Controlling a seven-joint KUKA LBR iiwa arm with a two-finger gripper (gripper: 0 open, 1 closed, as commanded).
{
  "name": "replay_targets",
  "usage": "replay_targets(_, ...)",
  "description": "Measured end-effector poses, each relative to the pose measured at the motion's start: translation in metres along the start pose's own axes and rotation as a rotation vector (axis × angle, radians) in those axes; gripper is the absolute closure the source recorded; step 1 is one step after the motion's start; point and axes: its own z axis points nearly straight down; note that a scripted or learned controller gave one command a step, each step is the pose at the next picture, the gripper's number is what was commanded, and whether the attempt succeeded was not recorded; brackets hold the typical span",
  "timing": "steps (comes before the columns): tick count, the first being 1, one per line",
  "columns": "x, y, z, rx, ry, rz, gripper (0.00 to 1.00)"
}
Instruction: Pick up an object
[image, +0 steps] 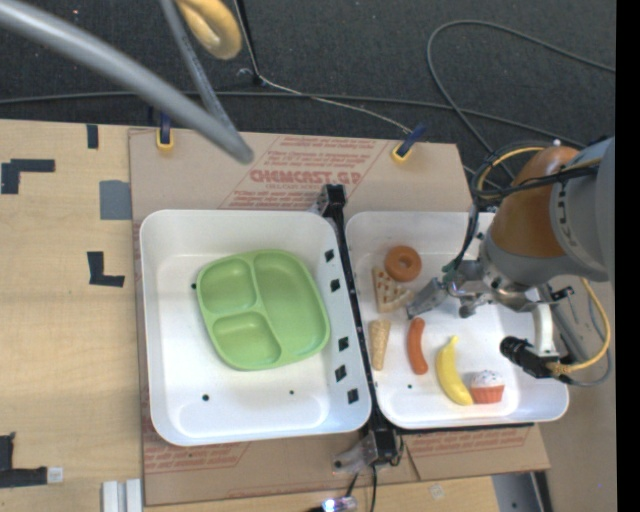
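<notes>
Right bin (520, 405) holding the pickable things, all on its left and lower half: doughnut (403, 263) near the upper left, waffle piece (388, 289) just below and touching or nearly touching it, cone (380, 342) close along the divider edge, red sausage (417, 346) upright beside the cone with a narrow gap between, banana (452, 372) to the right of the sausage, cupcake (486, 386) just beside the banana's lower end, near the bin's front rim. Gripper (428, 300) low over the bin, between the waffle piece and the sausage, pointing left from the grey arm (560, 225); nothing seen between its tips, and whether spread or closed cannot be told from this angle. Bare white floor in the bin's upper middle and right, partly covered by the arm. Tight room along the divider, where cone and waffle piece sit close to the wall. Left bin (160, 330) carrying a green divided plate (262, 308) near its centre, with open white margin on all sides, widest toward the front rim.
</notes>
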Motion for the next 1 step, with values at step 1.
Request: replay_targets(1, 0.0005, 0.0005, 0.0189, -0.006, -0.002, -0.001, 0.00)
